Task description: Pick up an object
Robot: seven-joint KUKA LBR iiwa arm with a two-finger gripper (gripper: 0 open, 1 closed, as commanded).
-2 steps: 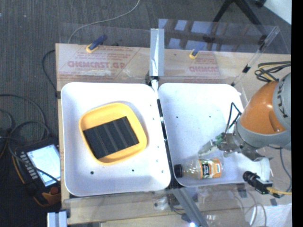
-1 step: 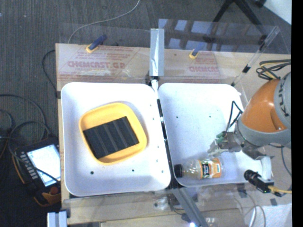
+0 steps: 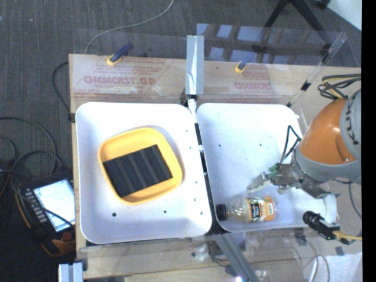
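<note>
Here, we list what we see, largest first.

Worktop [image 3: 129, 78]: it carries two shallow white bins set side by side.

Arm [image 3: 329, 137]: it reaches in from the right, its orange band above the right bin's near right corner.

Left bin [image 3: 94, 216]: it holds a yellow tray [image 3: 141, 164] with a dark ribbed insert, well apart from the arm.

Right bin [image 3: 247, 128]: mostly bare white floor, with the bottle near its front wall.

Bottle [image 3: 249, 209]: it lies on its side, dark cap towards the left bin, orange label towards the right.

Hand [image 3: 271, 178]: it sits low over the right bin, just above and right of the bottle; we cannot tell whether it is apart or together, and we see nothing held in it.

Handling: we judge the bottle light, clear plastic, smooth and round, so it may roll or slip out.

Grasp: we would take it across the labelled middle, pinching the body from both long sides, not the tapering neck.
</note>
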